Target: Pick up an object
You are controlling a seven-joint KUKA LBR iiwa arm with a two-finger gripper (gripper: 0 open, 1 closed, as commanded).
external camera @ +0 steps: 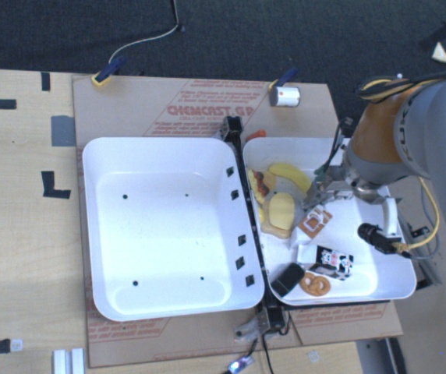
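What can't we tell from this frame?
- Tool: sits low in the right bin, too small and blurred to read its state or whether it holds anything.
- Orange-and-white card: print too small to read.
- Black-and-white toy: too small to identify.
- Right bin's far right side: covered by the arm.
- Items by the divider, left of the yellow pieces: small, overlapping, unclear.

The big grey arm [410, 139] covers part of the right bin [394, 291]. Its gripper [316, 197] is too small and dark to see well.
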